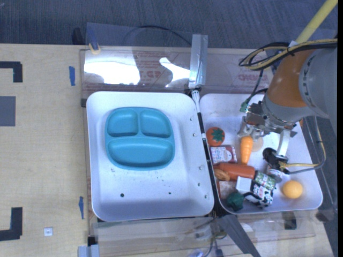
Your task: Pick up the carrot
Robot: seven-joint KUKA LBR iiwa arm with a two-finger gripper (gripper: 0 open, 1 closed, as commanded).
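The carrot (246, 149) is lying right of centre in the frame, in the right bin (218, 111), just right of the tomato (215, 135) and above a red thing (236, 170), and is being overhung at its upper end by the gripper (252, 131), whose state, spread or closed, cannot be told.

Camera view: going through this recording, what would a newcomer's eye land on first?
The blue divided plate stands out, lying in the bin on the view's left. The bin on the right is crowded: the carrot lies near its middle, a tomato beside it and a yellow-orange ball near the front corner. The gripper hangs over the carrot's far end.
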